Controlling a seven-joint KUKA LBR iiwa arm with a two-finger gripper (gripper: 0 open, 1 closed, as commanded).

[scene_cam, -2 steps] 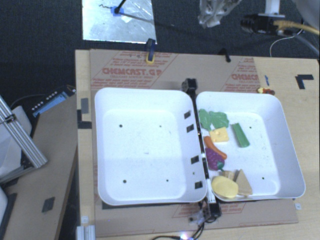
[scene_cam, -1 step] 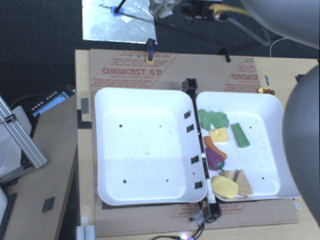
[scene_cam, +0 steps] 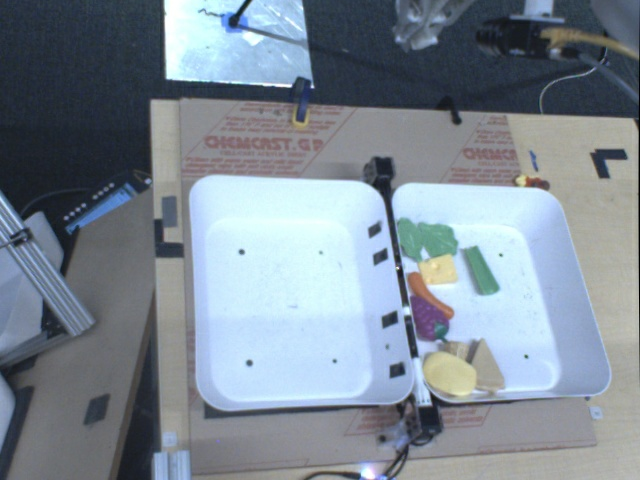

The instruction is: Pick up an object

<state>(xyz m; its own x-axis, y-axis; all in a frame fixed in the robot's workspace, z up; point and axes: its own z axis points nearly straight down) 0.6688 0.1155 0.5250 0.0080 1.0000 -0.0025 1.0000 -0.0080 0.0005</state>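
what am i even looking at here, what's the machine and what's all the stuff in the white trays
This is one picture from a camera fixed above a workbench, looking down at a slant. The machine is a robot arm; its two-finger gripper is at the top, blurred, hanging above the floor beyond the bench, and nothing can be seen between its fingers.

On the brown bench top sit two shallow white bins. The left white bin has only small dark marks on its floor. The right white bin holds toy foods gathered by its left wall: a green leafy piece, a pale yellow block, a green stick, an orange carrot-like piece, a purple piece, a round yellow piece and a tan wedge.

Its job is to pick one up.
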